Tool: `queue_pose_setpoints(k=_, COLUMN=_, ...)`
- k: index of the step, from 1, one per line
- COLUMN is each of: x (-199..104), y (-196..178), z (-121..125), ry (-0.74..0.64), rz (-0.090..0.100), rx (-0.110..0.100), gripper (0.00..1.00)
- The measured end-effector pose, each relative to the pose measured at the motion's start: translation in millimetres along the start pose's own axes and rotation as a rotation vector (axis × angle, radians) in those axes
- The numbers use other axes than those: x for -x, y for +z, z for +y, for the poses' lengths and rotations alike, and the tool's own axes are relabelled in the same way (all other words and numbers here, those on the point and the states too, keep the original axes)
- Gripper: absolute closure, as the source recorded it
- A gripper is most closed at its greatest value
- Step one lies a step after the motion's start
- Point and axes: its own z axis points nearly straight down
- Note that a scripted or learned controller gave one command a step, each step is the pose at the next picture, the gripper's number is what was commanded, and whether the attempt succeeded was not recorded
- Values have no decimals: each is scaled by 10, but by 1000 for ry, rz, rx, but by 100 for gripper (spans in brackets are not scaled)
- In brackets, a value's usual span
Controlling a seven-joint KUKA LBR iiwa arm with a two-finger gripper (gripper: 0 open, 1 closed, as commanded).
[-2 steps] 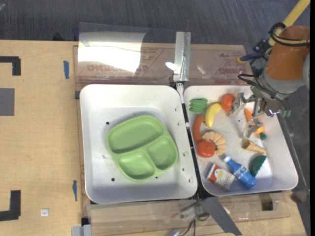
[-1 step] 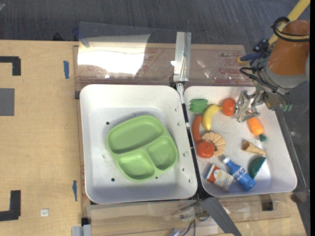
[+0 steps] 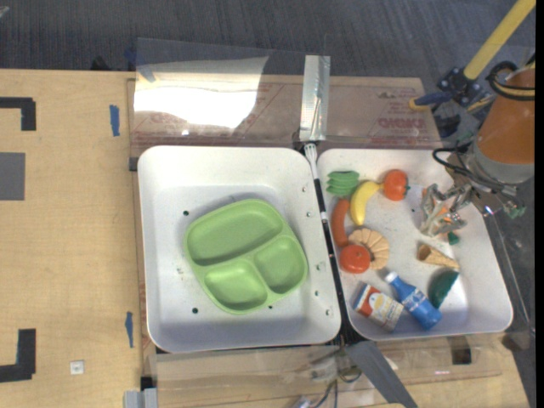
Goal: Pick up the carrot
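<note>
- The gripper [image 3: 442, 211] hangs low over the right bin [image 3: 493, 313], near its far right side; its metal fingers [image 3: 432, 204] are lost in a tangle of grey links, and from where I stand I cannot tell how far apart they are or whether anything lies between them.
- Above it, the arm's orange band [image 3: 510, 126] and grey wrist reach in from the right edge of the worktop [image 3: 59, 228].
- The carrot [image 3: 340, 213], a slim orange toy with a green leafy top [image 3: 343, 182], lies well to the left of the gripper, along the bin's left wall with its leaves toward the far side.
- A banana [image 3: 364, 201] lies just beside it, close enough that it may be touching; a tomato [image 3: 393, 184] sits beyond, and a red-orange fruit [image 3: 355, 258] on a tan slice lies near the carrot's nearer end.
- A can [image 3: 376, 305], a blue bottle [image 3: 415, 301], a wedge of pale food [image 3: 437, 255] and a dark green piece [image 3: 442, 287] crowd the near half.
- The left bin [image 3: 161, 313] holds a green divided plate [image 3: 246, 255].
- By its look the carrot is light, rigid plastic, smooth and apt to slip; closing across the narrow orange body at mid-length, clear of wall and banana, seems the safest hold.
</note>
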Motion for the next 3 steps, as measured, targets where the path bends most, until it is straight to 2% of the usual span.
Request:
queue_pose_setpoints(k=1, x=35, y=-130, z=-5, ry=2, rz=-10, rx=-4, gripper=100)
queue_pose_setpoints(k=2, x=-849, y=-19, z=408, ry=-51, rz=0, rx=1, gripper=100)
queue_pose_setpoints(k=3, x=-848, y=-13, z=397, ry=-51, rz=-1, rx=-3, gripper=0)
